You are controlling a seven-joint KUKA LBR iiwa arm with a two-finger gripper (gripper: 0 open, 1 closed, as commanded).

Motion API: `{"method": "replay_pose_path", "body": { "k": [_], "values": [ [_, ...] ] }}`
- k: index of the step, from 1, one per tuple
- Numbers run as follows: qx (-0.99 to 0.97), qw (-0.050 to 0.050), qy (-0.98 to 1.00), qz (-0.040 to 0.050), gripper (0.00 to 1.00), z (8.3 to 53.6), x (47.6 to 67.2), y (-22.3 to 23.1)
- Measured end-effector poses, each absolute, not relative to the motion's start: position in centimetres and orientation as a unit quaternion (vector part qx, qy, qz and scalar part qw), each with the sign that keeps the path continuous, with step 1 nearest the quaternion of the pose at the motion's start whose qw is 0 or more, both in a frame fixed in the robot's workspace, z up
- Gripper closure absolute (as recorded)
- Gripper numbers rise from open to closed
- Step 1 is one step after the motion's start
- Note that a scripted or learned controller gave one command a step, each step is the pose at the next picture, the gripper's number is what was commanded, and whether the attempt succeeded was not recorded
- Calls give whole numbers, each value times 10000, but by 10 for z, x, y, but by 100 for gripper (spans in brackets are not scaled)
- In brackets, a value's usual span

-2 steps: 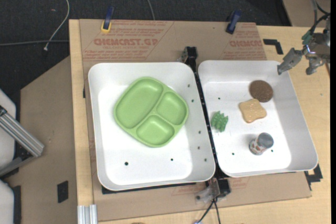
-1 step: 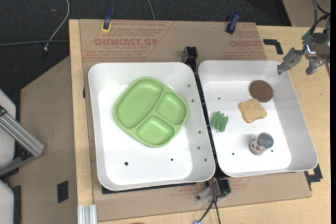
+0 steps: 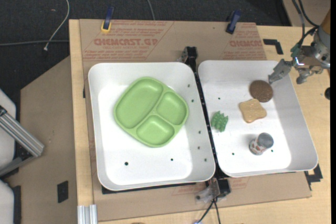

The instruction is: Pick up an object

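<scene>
On the table (image 3: 52, 128) we see 2 white bins side by side. The left bin (image 3: 113, 168) holds a green plate (image 3: 151, 112) with 3 compartments, its long axis running from upper left to lower right.

The right bin (image 3: 294, 157) holds 4 small things. Farthest left is a green spiky toy (image 3: 219, 121), just beside the bin's left wall. Next comes a tan toast-like piece (image 3: 252, 110), roughly square, turned a little so its edges sit at a slant to the bin walls; it has no clear long axis. Just above it, touching or nearly so, lies a round brown disc (image 3: 261, 91), which points no particular way. Below both, well apart, a small grey and white can-like thing (image 3: 261, 144) looks to lie tipped, its long axis from lower left to upper right, the grey end uppermost.

At the far right the hand (image 3: 287, 73) hovers over the bin's upper right corner, its 2 fingers spread apart with nothing between them.

We judge this to be the approach step: no object is chosen by contact yet. The disc is nearest, just left of and below the hand. The next move calls for a short shift left and a straight descent, fingers straddling the disc without nudging the toast piece.
</scene>
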State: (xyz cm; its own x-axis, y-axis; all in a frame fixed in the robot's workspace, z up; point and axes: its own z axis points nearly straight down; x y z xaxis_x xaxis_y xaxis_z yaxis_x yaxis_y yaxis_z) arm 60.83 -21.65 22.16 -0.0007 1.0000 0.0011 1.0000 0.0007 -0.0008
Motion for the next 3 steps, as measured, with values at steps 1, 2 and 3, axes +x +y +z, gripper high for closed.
{"method": "replay_pose_path", "body": {
  "k": [1,2,3],
  "values": [
    [-7072,31,-7070,14,0,161,602,-220],
    [-7071,30,-7071,12,0,118,598,-219],
    [-7068,-4,-7074,-8,100,132,600,-220]
  ]
}}
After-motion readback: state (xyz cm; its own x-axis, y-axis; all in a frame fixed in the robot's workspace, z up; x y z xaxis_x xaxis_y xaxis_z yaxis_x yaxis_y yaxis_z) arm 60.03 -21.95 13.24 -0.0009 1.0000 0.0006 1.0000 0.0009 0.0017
